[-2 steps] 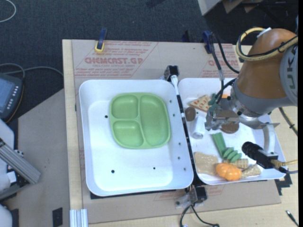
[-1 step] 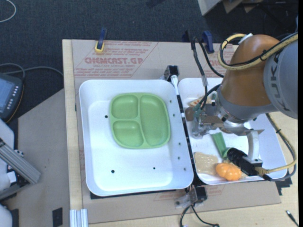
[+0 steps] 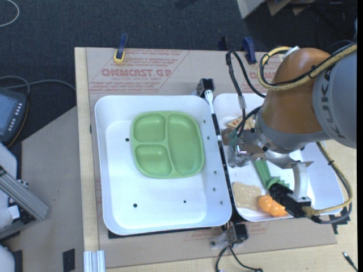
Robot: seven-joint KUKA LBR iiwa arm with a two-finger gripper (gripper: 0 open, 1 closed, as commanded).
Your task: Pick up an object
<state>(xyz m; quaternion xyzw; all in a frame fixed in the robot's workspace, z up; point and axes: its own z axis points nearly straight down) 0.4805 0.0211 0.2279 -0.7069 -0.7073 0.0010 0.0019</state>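
Note:
My gripper hangs low over the left part of the right bin, close to the wall between the bins. A green stick-shaped object lies just to its right and toward the front, partly under the wrist. In the bin's front left corner lies a flat beige piece, with an orange rounded object beside it. A small pale object peeks out behind the gripper. The big orange and grey arm hides much of the bin.
The left bin holds a green divided plate lying flat near its back right. Clamps and cables sit along the bench's far edge and at the front between the bins.

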